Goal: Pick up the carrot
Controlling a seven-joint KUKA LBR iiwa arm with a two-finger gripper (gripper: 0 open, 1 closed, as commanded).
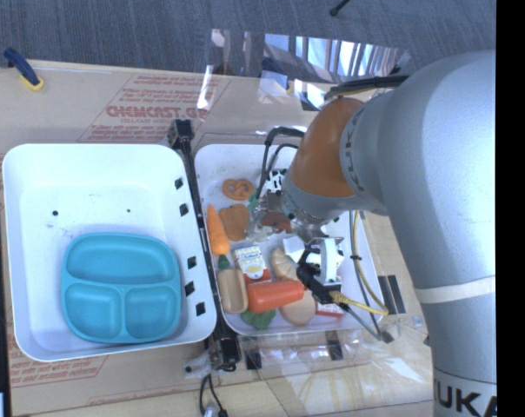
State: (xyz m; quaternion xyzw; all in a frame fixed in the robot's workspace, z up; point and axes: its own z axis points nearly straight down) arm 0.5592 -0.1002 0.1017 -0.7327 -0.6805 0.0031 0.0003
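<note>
The carrot [216, 229] was seen lying lengthwise against the left wall of the right bin [212, 159], hemmed in by crowded food on its right. The gripper [284, 211] was held over that bin's middle, the state of its grasp not discernible. Open room was left around a blue tray [121, 287] in the left bin [36, 159].

1. Carrot [216, 229]: orange, green tip at its lower end.
2. Divided plate [121, 287]: light blue.
3. Both bins [36, 181]: white.
4. Arm [436, 172]: grey, orange band.
5. Pretzel [237, 188]: brown.
6. Sausage-shaped item [275, 295]: red-orange (identity unclear).
</note>
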